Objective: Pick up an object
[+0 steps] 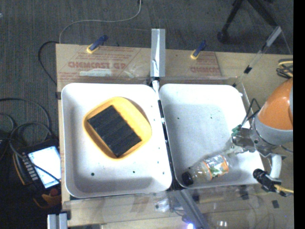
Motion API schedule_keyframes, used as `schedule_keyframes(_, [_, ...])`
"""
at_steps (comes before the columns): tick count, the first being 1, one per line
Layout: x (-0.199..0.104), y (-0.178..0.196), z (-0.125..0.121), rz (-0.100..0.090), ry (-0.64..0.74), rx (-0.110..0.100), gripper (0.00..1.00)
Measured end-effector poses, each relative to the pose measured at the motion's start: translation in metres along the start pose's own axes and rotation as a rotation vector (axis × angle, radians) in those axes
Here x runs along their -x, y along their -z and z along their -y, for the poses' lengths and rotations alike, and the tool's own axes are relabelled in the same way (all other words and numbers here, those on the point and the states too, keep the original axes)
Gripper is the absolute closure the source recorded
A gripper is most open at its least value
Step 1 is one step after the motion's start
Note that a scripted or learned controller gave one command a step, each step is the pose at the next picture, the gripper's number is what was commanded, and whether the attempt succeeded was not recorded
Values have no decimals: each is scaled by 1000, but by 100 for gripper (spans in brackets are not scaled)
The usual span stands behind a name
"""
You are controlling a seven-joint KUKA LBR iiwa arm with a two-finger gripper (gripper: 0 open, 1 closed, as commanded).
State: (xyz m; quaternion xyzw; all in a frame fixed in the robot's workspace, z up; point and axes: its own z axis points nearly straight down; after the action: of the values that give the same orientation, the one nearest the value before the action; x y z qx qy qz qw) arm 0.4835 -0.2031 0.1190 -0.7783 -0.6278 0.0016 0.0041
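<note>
Camera view: looking down at a slant on a cardboard-topped bench (71, 63) with two shallow white bins side by side.
Left bin (76, 175): fills the left-centre of the frame; a yellow dish (138, 113) lies in it, and a black ribbed block (115, 130) rests on the dish, turned at an angle.
Right bin (200, 109): right of centre, touching the left bin along their shared edge.
Plastic bottle (209, 169): clear, with an orange and green label and a dark cap, lying on its side near the lower edge of the right bin, cap toward the lower left.
Arm (279, 118): comes in at the right edge of the frame, orange band above grey wrist, over the right bin's right side.
Gripper (243, 140): sits just up and right of the bottle's base, close to it; I cannot tell how its jaws stand, and nothing is seen held.
Clamps (96, 44): two blue and yellow ones at the bench's upper edge.
Tablet (44, 165): lit screen on the floor, lower left.
Office chair base (238, 4): upper right, on the carpet.
</note>
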Motion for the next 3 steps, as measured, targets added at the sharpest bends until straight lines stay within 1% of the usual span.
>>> schedule_keyframes(1, [0, 0, 0, 0, 0, 0, 0])
schedule_keyframes(2, [-33, -28, 3, 12, 164, 21, 0])
schedule_keyframes(3, [-27, -28, -44, 1, -67, 18, 0])
